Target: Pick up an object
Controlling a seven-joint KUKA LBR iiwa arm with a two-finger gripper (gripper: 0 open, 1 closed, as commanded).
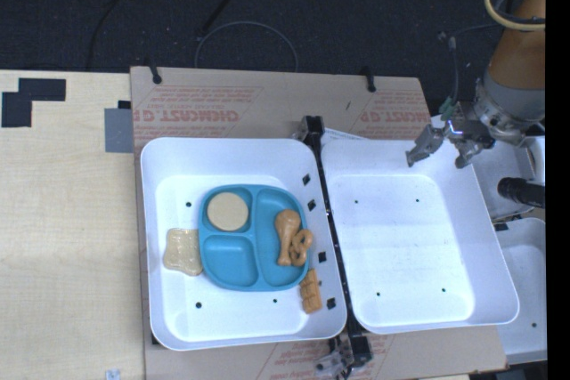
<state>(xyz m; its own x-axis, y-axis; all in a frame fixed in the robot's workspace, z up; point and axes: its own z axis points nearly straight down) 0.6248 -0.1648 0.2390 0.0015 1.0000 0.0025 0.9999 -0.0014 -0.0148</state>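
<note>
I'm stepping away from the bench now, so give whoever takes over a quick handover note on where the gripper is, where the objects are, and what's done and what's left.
Gripper: open, nothing between its fingers, over the far right corner of the right bin.

Objects: all in the left bin. The blue divided tray holds a round tan disc in its far left compartment and a tan drumstick-shaped piece with a pretzel-like piece in the right compartment. A pale bread-like slice lies against the tray's left side; a small brown piece lies off its near right corner.

Done: no pick yet.

Left: move the arm to the left bin, grasp one object, lift it.
</note>
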